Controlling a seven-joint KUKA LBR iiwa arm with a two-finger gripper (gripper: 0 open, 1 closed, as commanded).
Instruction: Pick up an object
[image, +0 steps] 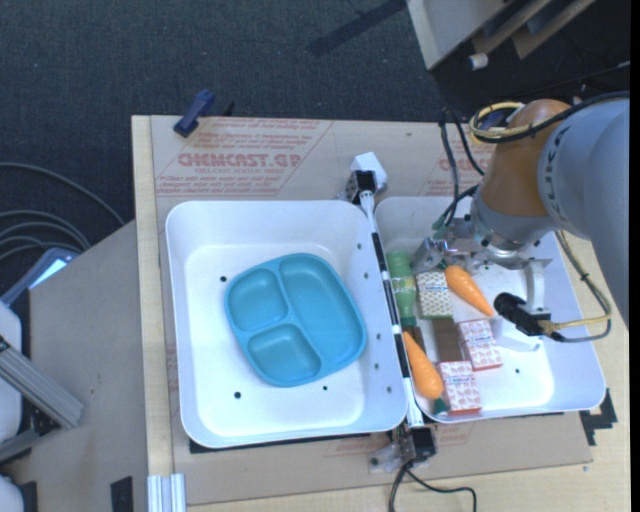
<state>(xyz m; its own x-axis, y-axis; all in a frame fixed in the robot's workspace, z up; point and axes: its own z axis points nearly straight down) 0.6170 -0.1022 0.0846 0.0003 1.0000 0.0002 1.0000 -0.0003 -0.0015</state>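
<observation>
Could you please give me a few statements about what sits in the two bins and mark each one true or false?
1. The blue divided plate lies in the left bin. True.
2. Two carrots are in the right bin. True: one carrot lies near the arm's wrist, the other carrot against the bin's left wall.
3. The blue plate holds a carrot. False: its three compartments hold nothing.
4. The small red-and-white boxes lie in the left bin. False: one red-and-white box and another red-and-white box lie in the right bin.
5. The arm reaches over the right bin. True.
</observation>
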